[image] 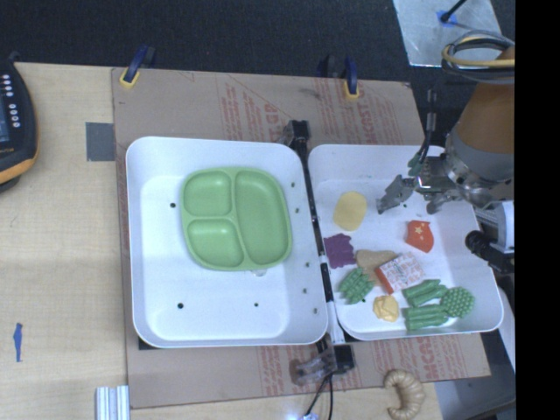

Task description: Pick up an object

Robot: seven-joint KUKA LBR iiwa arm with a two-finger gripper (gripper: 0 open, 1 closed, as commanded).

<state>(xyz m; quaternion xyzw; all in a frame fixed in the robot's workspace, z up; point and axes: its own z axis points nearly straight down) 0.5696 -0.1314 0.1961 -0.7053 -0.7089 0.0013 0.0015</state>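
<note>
The gripper (pixel 409 191) hangs over the upper part of the right bin (pixel 367 157), fingers spread apart and nothing between them. Nothing lifted yet, so the pick is all to do. Closest candidates: the pale yellow oval piece (pixel 351 209) just to the left of the fingers, and the red toy piece (pixel 420 235) just below them.

What could spoil it, in my judgement? The yellow piece looks rounded and smooth (the kind that squirts out sideways when two fingers close off-centre). The red one is small and lies flat, so the fingers may close above it and come up bare. Lower down it gets crowded: the purple piece (pixel 339 250), the tan wedge (pixel 374 257), the red-and-white packet (pixel 400 272) and the green toy vegetables (pixel 433 303) lie touching or nearly so, and a descent there risks shoving neighbours or pinching two at once.

Room to move: open white floor around the yellow piece and beneath the gripper. The right bin's left wall meets the left bin (pixel 149 234), which holds a green divided plate (pixel 236 218); a leftward push could pin the yellow piece against that wall.
</note>
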